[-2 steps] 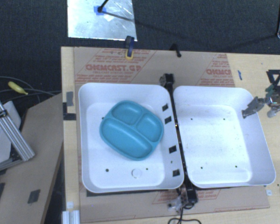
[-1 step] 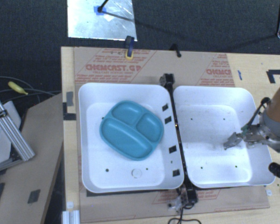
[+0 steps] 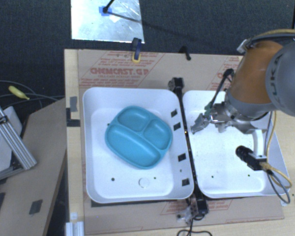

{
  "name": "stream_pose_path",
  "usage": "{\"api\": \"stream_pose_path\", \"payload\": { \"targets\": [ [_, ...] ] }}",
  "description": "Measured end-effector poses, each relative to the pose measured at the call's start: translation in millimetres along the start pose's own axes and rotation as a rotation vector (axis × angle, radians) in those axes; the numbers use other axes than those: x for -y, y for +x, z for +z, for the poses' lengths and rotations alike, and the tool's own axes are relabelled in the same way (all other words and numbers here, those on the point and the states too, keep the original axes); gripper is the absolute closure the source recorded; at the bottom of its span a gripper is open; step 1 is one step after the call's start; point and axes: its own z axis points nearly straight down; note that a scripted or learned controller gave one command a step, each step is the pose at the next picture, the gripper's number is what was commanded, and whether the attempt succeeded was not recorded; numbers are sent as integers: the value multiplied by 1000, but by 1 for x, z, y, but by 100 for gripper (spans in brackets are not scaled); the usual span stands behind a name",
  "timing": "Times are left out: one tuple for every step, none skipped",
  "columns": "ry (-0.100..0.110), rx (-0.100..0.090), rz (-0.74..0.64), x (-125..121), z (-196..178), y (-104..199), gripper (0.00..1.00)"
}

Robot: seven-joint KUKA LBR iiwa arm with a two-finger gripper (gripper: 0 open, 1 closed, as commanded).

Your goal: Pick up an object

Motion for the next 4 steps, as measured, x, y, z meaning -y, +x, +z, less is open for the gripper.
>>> {"api": "stream_pose_path", "payload": {
  "targets": [
    [-11,1,6,13,-164,87,0],
    [11,5,13,65,-143,132,0],
    [5,6,12,62,-154,129,100],
    [6,6,12,62,-154,129,0]
  ]
}}
